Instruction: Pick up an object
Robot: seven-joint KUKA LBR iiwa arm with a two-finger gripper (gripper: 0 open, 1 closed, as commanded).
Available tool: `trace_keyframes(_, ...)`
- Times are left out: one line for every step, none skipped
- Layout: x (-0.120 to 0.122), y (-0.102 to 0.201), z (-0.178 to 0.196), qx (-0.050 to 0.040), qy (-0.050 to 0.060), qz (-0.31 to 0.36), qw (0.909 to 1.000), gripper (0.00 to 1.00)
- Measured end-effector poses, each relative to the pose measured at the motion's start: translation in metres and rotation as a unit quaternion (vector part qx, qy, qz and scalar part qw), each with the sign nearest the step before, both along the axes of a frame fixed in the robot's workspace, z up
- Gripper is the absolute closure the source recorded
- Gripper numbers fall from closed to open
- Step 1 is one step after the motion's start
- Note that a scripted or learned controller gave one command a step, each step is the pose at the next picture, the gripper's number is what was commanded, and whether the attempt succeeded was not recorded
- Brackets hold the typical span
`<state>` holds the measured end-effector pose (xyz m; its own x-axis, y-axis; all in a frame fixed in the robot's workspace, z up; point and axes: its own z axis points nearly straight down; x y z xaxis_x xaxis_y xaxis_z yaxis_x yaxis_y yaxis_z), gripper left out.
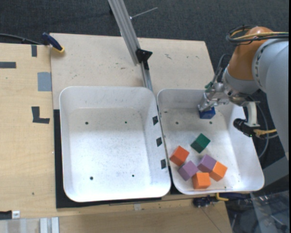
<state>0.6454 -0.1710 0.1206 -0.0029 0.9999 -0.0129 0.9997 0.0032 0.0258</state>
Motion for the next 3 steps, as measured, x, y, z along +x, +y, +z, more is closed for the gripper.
trace_keyframes(0.007,-0.005,0.06,0.0055,0.01,-0.001,0.9999,1.0)
trace_keyframes(0.009,-0.008,0.104,0.0057,0.011,-0.001,0.9999,1.0)
trace_keyframes(0.011,-0.007,0.151,0.0058,0.01,0.0,0.9999,1.0)
